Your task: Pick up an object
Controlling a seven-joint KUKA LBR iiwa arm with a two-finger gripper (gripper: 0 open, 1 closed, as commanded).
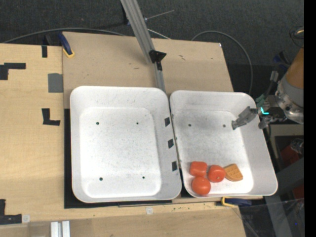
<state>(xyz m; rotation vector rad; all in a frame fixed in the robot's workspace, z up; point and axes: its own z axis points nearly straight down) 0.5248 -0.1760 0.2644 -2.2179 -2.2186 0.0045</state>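
Tomatoes, three small red ones (pixel 202 176), sit bunched in the near corner of the right-hand bin (pixel 207 132), with an orange wedge-shaped piece (pixel 233 173) just beside them. The gripper (pixel 245 116) hangs over the bin's far right edge, well apart from that cluster, and nothing is between its fingers; whether they are spread or closed I cannot tell from this slant. From the claw, the objects lie toward the near rim and somewhat leftward, so I reckon the arm must travel along the bin's right side and then drop. The wedge is nearest, though it touches one tomato.
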